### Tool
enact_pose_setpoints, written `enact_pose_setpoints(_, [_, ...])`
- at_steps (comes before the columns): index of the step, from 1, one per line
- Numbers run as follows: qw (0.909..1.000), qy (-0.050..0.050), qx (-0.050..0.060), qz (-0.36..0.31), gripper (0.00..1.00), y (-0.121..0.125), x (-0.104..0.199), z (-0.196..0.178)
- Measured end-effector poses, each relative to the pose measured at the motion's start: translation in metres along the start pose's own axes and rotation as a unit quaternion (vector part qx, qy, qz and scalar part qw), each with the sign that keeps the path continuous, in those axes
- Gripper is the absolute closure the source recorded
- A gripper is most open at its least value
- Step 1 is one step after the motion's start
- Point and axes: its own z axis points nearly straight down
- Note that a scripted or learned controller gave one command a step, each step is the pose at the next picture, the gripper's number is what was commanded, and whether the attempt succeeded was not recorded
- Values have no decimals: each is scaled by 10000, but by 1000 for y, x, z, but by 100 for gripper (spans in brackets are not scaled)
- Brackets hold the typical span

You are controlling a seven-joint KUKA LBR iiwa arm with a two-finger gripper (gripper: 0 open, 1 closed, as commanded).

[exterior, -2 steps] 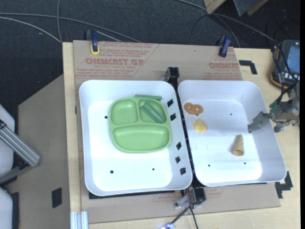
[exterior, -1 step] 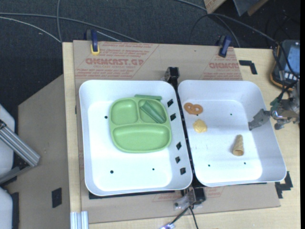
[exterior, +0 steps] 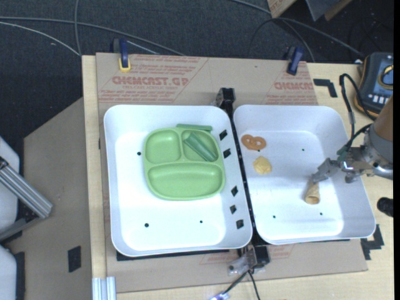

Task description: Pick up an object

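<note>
You have the right bin point(exterior: 294, 224) as your reference throughout. The arm point(exterior: 382, 136) comes in over this bin's right wall, and the gripper point(exterior: 320, 172) hangs above the bin's floor, in its right half, slanting down towards the bin's near side. From this angle you cannot tell how the jaws stand, and nothing is seen between them.

The closest thing to pick is a tan cone-shaped piece point(exterior: 312, 195). It lies on the bin's floor in the right half, just beside the gripper's tip on the near side. Whether tip and piece touch, you cannot tell.

Two more things lie in the same bin, both close to its left wall. An orange pretzel-shaped piece point(exterior: 253, 142) sits towards the far side. A small yellow lump point(exterior: 262, 165) lies just on the near side of it, apart from it.

Touching the right bin's left wall stands the left bin point(exterior: 169, 230). It holds a green divided plate point(exterior: 184, 183), with a darker green object point(exterior: 200, 146) in the plate's compartment nearest the right bin's far left corner.

Both bins rest on a brown surface point(exterior: 162, 74), and a blue clamp point(exterior: 294, 59) grips the surface's edge beyond the right bin's far wall.
</note>
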Motion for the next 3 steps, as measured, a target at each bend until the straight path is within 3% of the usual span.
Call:
enact_pose_setpoints(1, [10000,-1,-2,2,0,-2,-2,63])
enact_pose_setpoints(2, [10000,-8,-24,0,0,-2,-1,65])
enact_pose_setpoints(3, [10000,-11,-36,1,100,-1,-1,53])
